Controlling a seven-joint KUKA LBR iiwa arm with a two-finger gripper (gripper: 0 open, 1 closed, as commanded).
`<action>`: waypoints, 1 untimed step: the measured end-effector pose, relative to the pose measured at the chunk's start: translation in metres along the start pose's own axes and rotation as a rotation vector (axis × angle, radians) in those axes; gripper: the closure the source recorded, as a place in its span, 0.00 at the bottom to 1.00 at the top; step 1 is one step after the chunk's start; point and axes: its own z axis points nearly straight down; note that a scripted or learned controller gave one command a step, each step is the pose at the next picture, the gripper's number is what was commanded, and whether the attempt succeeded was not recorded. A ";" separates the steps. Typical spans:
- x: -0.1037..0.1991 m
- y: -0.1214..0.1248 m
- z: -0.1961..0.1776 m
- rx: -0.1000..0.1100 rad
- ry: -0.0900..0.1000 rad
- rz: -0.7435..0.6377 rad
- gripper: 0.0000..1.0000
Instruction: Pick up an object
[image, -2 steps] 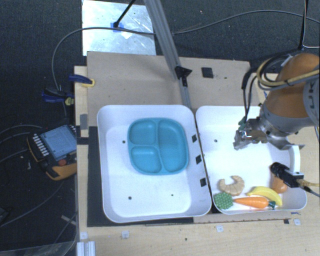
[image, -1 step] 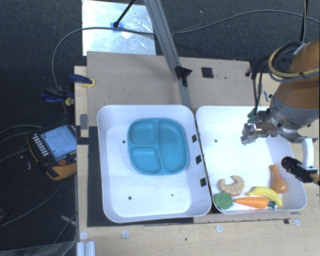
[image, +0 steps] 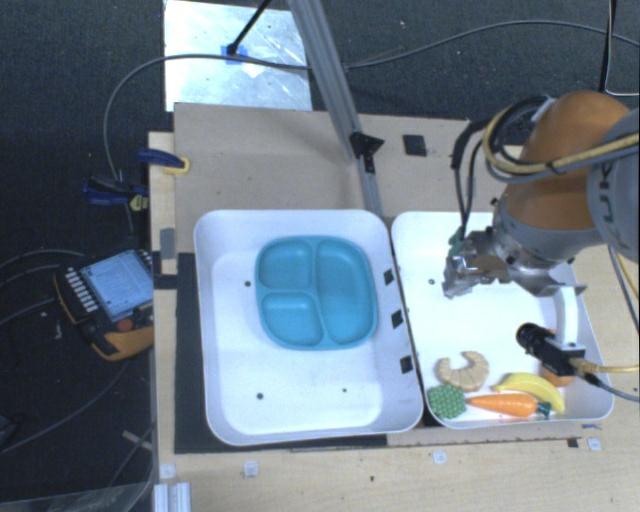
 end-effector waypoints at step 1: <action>0.057 0.009 0.011 0.000 0.000 -0.002 1.00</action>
